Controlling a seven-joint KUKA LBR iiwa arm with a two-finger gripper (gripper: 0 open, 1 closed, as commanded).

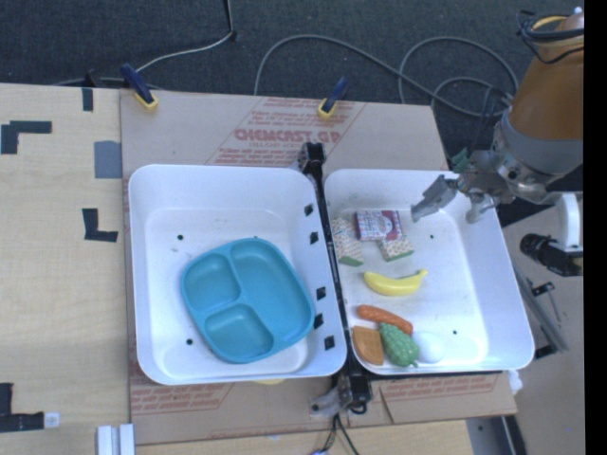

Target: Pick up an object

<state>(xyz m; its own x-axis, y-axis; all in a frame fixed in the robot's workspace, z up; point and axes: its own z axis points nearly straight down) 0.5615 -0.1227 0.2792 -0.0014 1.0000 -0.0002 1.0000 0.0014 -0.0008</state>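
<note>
Two white bins side by side on a cardboard sheet (275, 136) over the table (57, 282). Left bin (152, 254): holds one blue divided tray (247, 299), three compartments, lying toward the bin's 5 o'clock corner. Right bin (493, 301): holds the loose objects. A red-and-white packet (377, 224) lies toward 11 o'clock, with a small card (397, 247) touching it at its 5 o'clock and a pale patterned piece (347, 247) just beside it at 8 o'clock. A banana (394, 281) lies near the bin's centre. A carrot (384, 318) lies below it at 6 o'clock. At the bin's 7 o'clock corner sit an orange piece (367, 344), a green bumpy vegetable (399, 345) touching it, and a white egg-like object (429, 348) just beside the vegetable. Arm: enters from 3 o'clock, orange band at the frame's 1 o'clock. Gripper (453, 200): over the right bin's 1 o'clock corner, jaws spread wide, nothing between them, one finger (432, 198) pointing toward the packet, apart from it. Two clamps, blue and yellow (140, 86) and (332, 100), grip the cardboard's far edge. Cables (313, 45) trail across the dark floor at 12 o'clock.
</note>
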